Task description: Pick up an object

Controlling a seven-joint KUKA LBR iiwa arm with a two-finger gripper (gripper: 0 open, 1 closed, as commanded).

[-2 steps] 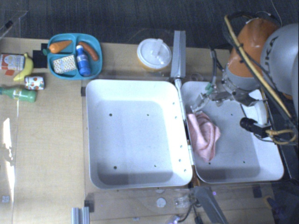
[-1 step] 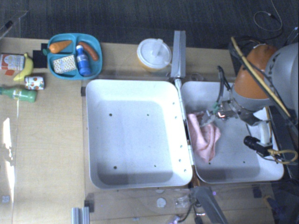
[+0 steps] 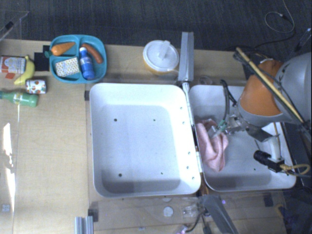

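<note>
Camera view: two bins, one pink cloth; end effector on cloth, grip state indiscernible.

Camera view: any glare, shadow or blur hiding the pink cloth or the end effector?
Camera view: lighting is even, the pink cloth reads clearly in the right bin; the end effector is small and slightly soft, its fingertips hard to make out; pale glare streaks the bench at far left.
</note>
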